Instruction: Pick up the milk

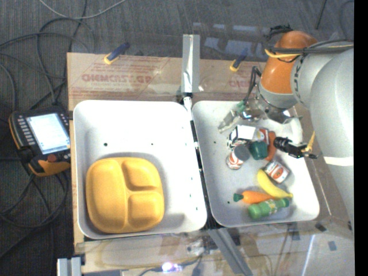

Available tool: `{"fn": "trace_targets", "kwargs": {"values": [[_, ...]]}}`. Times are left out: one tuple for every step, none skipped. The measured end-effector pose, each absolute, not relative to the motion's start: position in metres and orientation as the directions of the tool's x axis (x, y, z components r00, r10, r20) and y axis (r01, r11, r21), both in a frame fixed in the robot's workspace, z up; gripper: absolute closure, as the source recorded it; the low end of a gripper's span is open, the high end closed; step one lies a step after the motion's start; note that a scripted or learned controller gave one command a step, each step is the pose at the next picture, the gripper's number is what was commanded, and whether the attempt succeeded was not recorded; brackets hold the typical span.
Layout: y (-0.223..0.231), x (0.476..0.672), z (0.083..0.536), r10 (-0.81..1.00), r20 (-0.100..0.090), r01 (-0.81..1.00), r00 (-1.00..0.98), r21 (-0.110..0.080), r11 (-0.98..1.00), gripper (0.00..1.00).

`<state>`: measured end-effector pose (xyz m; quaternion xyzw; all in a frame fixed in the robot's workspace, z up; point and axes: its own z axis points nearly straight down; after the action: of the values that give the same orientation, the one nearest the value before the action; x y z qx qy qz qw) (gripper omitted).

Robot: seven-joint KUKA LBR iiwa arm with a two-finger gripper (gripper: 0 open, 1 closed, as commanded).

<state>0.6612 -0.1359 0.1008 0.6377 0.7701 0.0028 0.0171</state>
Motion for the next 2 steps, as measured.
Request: {"fn": "trace_targets", "kwargs": {"values": [[-0.1305, 0.6696, 0.0888, 0.960, -0.008, 0.961, -0.278, 0.001, 0.278, 0.00], [-0.1305, 0.6696, 0.0888, 0.960, -0.008, 0.961, -0.278, 0.001, 0.278, 0.00]]}}
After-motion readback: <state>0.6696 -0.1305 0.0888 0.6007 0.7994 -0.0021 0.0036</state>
